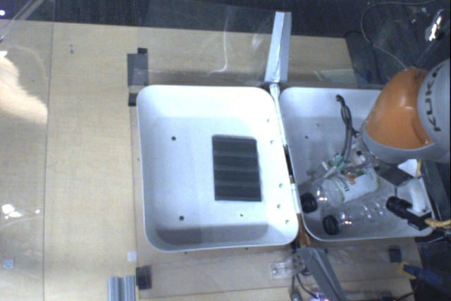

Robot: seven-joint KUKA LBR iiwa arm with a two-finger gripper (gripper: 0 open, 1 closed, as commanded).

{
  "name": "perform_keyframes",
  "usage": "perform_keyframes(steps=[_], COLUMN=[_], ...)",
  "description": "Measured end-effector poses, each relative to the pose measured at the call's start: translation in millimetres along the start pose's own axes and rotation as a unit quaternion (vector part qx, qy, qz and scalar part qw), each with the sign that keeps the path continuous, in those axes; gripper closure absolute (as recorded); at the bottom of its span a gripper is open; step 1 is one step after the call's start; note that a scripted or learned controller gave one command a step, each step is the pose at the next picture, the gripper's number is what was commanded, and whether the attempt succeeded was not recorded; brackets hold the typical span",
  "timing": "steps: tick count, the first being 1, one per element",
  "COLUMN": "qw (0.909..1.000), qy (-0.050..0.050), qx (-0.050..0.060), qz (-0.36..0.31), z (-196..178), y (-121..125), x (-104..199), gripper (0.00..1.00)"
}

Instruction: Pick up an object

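left bin [162, 151]: ribbed pad [237, 167] inside | right bin [310, 116]: two bottles [345, 187] at front, arm [402, 116] above

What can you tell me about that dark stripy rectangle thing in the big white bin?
The dark rectangle lies flat near the middle of the left white bin. It looks dark grey, with four ribbed bands running across it. Its long sides run up and down the picture. It lies apart from the bin's walls, alone.
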State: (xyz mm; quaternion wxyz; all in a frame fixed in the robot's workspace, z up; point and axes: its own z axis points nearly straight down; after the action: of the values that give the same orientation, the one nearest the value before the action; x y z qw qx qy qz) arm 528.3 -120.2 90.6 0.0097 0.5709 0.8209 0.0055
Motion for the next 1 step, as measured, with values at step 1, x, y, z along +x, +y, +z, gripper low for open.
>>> perform_keyframes(steps=[1], qw=[0.9999], qy=[0.002], qx=[0.002], qz=[0.013], z=[1.1], y=[35.4], x=[21.2], gripper=[0.0])
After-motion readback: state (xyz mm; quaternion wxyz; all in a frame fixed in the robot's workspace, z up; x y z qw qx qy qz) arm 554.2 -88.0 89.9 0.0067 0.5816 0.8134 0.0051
